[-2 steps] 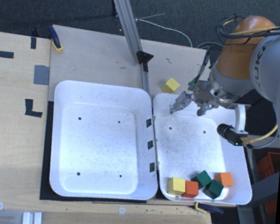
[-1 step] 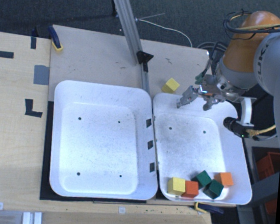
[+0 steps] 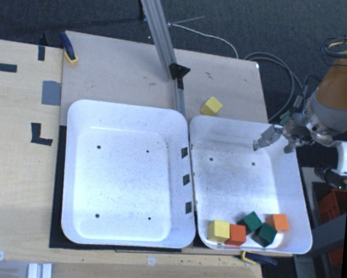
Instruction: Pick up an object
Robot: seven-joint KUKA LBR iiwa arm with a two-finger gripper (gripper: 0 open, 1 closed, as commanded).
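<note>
The claw (image 3: 275, 139), fingers apart and holding nothing, hung over the right bin's (image 3: 292, 177) far edge; coloured blocks (image 3: 247, 228) clustered at its near right corner.

metal pole (image 3: 162, 33), blue-yellow clamp (image 3: 68, 47), cables (image 3: 278, 69), grey tape (image 3: 51, 92)

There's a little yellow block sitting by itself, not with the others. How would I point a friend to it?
Start at the right-hand white bin, then look just past its far rim onto the bare bench. There sits the lone yellow block, beside the slanting metal rail. The other yellow block lies inside the bin among orange and green ones.
</note>
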